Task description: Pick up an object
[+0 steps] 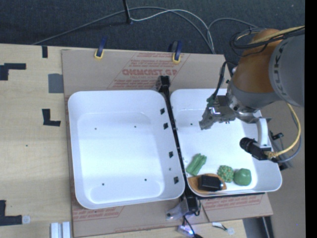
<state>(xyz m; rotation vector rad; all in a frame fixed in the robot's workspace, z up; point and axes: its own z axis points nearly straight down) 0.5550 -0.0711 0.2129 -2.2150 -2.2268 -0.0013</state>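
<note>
**Jaws above right bin, objects clustered at near edge**

Right bin (198,100): arm's jaws (212,117) hang over bare floor; open or closed, cannot tell. Green items (196,164), (242,176) crowd the near wall. Risk: descent lands on neighbours or the rim.

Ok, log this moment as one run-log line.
gripper: above right bin, nothing seen held | near rim: green vegetable, black object, bumpy green ball, green block | left bin

A robotics lab: white bins (119,148) clamped onto cardboard (143,71), loose cables (163,14), taped bench.
</note>
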